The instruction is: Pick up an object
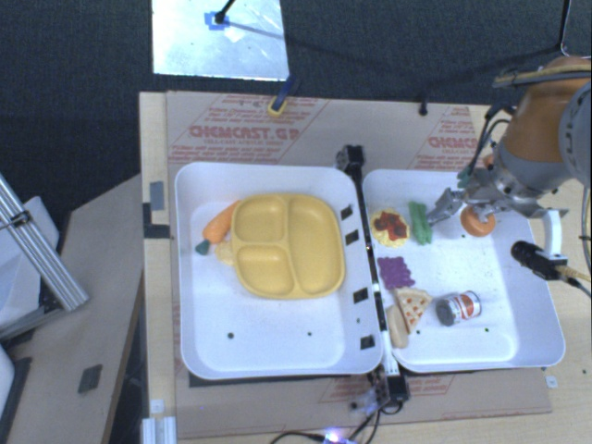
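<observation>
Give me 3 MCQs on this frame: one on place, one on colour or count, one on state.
1. Where does the yellow tray lie?
A. In the left bin
B. In the right bin
C. On the bench outside both bins

2. How many compartments does the yellow tray have?
A. One
B. Three
C. Six

3. How does the small can rest?
A. Upright on its base
B. On its side
C. Stacked on the tray

Answers:
1. A: the tray sits on the floor of the left bin, with the toy carrot at its left edge.
2. B: two compartments along the top and one below show in its moulding.
3. B: the can lies on its side in the right bin, its grey end facing left, next to the pizza slice.
</observation>
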Tool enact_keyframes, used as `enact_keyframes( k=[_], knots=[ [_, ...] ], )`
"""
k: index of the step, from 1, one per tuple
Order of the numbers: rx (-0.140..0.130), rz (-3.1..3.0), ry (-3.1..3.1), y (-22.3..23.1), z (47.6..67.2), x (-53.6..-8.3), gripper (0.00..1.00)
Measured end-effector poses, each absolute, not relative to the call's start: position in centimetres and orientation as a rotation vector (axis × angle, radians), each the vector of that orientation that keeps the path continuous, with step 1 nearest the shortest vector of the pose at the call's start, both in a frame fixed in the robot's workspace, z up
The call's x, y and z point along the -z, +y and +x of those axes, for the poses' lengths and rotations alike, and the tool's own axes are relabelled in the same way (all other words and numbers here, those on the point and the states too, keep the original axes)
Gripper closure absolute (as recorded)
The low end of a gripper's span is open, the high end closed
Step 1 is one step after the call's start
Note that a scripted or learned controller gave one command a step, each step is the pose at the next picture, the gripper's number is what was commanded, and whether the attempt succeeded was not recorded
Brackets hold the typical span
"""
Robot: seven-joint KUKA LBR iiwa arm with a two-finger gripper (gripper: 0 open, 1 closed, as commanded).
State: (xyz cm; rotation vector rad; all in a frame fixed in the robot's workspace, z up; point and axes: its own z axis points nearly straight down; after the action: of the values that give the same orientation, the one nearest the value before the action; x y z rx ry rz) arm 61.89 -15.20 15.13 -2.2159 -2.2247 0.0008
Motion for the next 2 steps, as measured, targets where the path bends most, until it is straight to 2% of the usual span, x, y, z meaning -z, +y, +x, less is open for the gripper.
enact_keyframes(
  k=[2],
  knots=[
    [0.005,-2.220,-2.227,-15.2,62.2,-8.6,0.00]
  ],
)
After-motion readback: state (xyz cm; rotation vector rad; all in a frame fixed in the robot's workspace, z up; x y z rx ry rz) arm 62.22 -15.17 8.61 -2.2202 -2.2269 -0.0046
